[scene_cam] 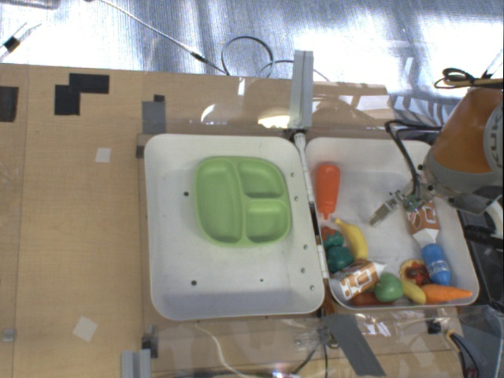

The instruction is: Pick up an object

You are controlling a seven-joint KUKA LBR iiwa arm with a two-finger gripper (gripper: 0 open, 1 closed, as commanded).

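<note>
From my remote station I see the arm [472, 144] entering from the right side of the camera view, its orange band above the right bin [358, 160]. The claw [391, 205] hangs over the middle of that bin, with bare white floor around it. Its fingers look slightly parted and nothing sits between them; I read no object in its grasp, though the tips are small and partly blurred.

Right bin contents:
- An orange bottle [327, 187] lies along the left wall, in the upper half.
- A banana [353, 239] lies below it, beside a dark green item [339, 254] near the left wall.
- A brown-and-white packet [361, 276] rests at the lower edge, touching a green round fruit [387, 288].
- A carrot [445, 294] lies in the lower right corner, just beside a yellow piece [413, 291] and a reddish item [413, 272].
- A blue-capped bottle [431, 246] lies along the right wall, just below the claw's wrist.

The left bin [169, 235] carries a green divided plate [242, 199], upright and lying flat in its upper centre. Both bins sit side by side on the wooden table [71, 211].
</note>
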